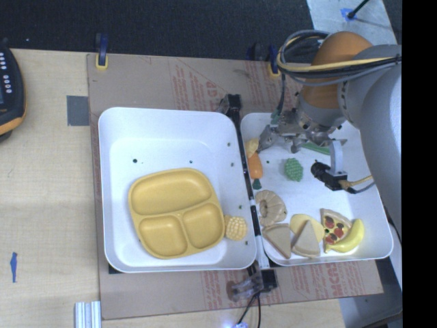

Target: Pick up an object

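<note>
Left bin (pixel 116 183): yellow three-compartment plate (pixel 176 212), smooth plastic, with a knobbly corn cob (pixel 235 228) touching its right edge; open floor behind the plate.

Right bin (pixel 382 248): orange carrot (pixel 255 165) at the left wall, green bumpy piece (pixel 293 169), round bagel (pixel 269 206), bread wedges (pixel 293 238), pizza slice (pixel 334 225), banana (pixel 348 239). Front row crowded; middle floor free.

Gripper (pixel 295 134): over the right bin's back end, near the carrot and green piece; grip state cannot be told.

Cardboard underlay (pixel 171 80): faint red print, unreadable.

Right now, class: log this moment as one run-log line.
arm: over right bin | gripper: at bin's far end, fingers unclear | nearest: green toy, carrot | left bin: yellow tray, corn
</note>
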You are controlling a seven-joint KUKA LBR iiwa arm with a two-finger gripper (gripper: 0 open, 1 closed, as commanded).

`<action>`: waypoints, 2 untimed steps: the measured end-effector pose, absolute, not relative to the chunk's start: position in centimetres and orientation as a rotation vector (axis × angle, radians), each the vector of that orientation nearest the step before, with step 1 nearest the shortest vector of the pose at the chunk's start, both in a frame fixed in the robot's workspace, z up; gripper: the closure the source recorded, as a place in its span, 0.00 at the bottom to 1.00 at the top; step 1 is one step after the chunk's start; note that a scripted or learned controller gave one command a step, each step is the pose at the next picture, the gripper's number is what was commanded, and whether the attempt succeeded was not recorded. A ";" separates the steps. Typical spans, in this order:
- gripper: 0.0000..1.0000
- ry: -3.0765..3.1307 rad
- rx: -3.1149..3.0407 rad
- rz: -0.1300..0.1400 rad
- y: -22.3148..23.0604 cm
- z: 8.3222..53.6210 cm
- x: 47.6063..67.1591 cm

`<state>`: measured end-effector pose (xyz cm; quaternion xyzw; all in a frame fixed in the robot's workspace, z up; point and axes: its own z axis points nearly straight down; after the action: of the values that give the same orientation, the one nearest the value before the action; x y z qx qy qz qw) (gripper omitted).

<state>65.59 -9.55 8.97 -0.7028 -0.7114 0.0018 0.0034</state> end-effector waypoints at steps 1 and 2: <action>0.00 -2.209 -2.222 0.018 -17.8 9.1 53.1; 0.00 -2.234 -2.208 -0.003 -11.1 9.2 58.6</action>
<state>58.60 -11.09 9.23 -0.7029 -0.7113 -0.0008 0.0001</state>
